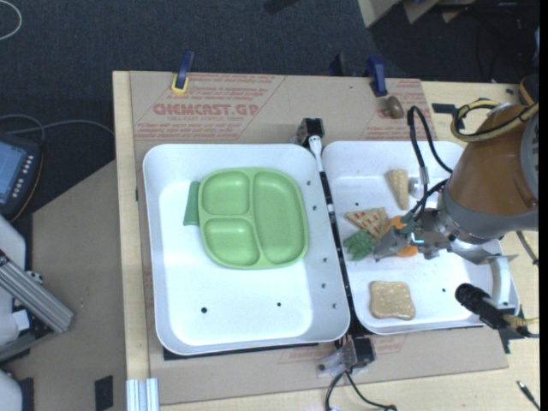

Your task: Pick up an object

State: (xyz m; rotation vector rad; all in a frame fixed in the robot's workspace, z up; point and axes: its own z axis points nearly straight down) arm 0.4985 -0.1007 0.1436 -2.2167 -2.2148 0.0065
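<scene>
Arm lowered into the right bin [445,157], fingers [402,242] low among the items; whether they are spread or closed cannot be told. A green leafy piece [361,244] lies just left of the fingers, a waffle wedge [368,220] up-left, a bread stick [398,187] above, toast [391,300] below. The left bin [171,255] holds a green divided plate [253,217]

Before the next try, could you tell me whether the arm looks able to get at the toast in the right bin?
Probably yes: the toast lies flat and alone, nothing on it, and the gripper is just above it in the view.
</scene>
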